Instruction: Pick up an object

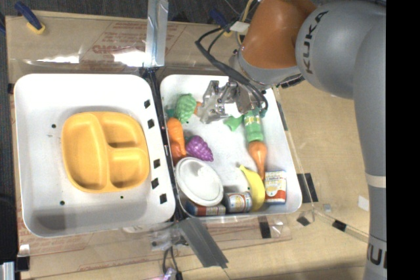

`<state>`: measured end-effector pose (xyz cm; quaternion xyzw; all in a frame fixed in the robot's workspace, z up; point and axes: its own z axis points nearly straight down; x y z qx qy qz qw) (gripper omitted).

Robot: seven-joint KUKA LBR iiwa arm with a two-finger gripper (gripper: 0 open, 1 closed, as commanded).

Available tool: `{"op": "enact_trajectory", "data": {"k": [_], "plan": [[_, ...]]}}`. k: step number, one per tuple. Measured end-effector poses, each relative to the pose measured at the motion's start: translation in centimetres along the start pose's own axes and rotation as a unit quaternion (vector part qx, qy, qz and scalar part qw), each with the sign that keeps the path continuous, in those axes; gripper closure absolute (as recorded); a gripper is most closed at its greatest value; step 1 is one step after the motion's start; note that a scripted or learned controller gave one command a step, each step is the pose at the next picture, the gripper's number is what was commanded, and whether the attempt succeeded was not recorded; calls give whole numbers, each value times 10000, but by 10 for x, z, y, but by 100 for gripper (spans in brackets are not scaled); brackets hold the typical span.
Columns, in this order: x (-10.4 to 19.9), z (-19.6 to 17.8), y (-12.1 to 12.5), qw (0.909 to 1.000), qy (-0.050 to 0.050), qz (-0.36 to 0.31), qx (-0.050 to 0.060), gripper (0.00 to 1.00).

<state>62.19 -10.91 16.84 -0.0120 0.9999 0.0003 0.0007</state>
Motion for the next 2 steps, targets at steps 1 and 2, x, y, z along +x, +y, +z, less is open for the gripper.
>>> {"op": "enact_trajectory", "data": {"k": [1,2], "plan": [[-26,-109,9,9850,-36,1723,9,100],[-21,-109,-23,9964,-19,846,11,100]]}}
